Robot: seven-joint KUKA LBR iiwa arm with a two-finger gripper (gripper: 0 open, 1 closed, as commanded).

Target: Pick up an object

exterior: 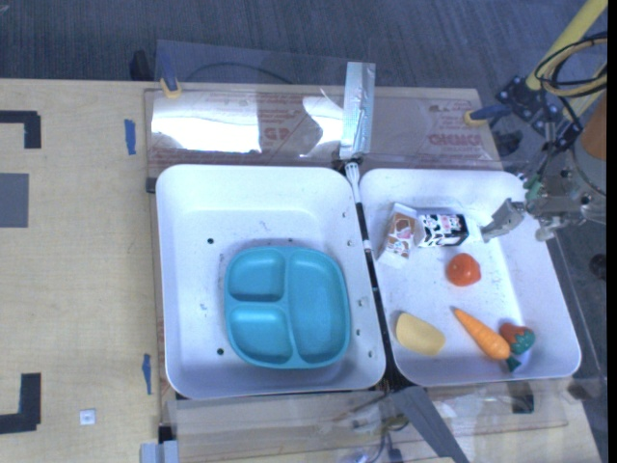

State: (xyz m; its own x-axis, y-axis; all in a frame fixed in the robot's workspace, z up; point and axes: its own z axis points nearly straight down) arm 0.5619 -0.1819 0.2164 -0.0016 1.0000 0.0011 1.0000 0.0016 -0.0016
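Camera view: one carton (425, 231), tomato (464, 270), carrot (482, 335); claw (516, 216) state unclear.

Robot lab — plywood bench (77, 258), taped markers, twin white bins (183, 201), loose cables (569, 56).

one fixed camera looks down at a slant on both bins (183, 258).

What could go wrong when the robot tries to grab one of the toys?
The gripper sits at the right bin's far edge, so it might bump the wall coming down. The milk carton lies on its side and may slip. The carrot lies near the tomato, so a grab might knock its neighbour away.
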